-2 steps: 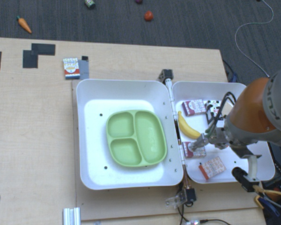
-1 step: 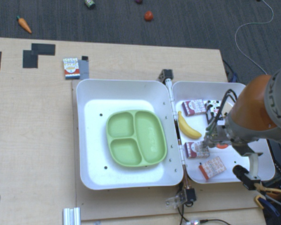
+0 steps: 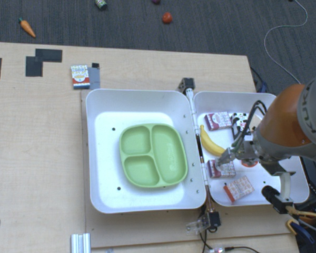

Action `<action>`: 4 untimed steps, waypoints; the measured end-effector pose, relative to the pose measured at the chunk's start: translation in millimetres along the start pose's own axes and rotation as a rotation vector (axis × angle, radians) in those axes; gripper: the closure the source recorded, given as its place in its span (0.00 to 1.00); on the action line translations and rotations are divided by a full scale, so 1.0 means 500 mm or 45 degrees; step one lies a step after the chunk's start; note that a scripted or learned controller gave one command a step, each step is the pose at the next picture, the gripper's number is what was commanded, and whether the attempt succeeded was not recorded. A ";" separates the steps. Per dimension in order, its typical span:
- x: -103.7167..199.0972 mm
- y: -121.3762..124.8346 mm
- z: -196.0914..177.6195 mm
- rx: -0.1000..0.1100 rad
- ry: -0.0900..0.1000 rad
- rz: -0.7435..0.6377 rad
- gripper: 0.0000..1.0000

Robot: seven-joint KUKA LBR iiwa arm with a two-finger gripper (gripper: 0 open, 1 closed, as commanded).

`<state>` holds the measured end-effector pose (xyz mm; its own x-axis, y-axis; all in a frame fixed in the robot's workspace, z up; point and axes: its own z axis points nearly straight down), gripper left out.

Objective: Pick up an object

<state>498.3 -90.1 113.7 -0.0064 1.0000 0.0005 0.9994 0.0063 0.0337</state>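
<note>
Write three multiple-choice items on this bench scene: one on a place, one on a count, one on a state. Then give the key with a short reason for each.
1. Where does the green tray lie?
A. in the left bin
B. in the right bin
C. on the carpet

2. How many compartments does the green tray have?
A. two
B. three
C. five

3. How does the banana lie?
A. flat in the right bin, beside the small packets
B. standing on end on the bench
C. inside a compartment of the tray

Key:
1 A: the tray sits in the middle of the left bin.
2 B: its ridges split it into two small sections and one long one.
3 A: it lies flat in the right bin, between the bin's left wall and the packets, with the claw just below it.
</note>
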 end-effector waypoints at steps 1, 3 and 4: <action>0.008 -0.010 0.046 0.013 0.000 0.006 0.00; 0.007 -0.005 0.021 0.006 -0.001 0.003 0.00; 0.011 0.000 0.000 0.002 0.003 -0.003 1.00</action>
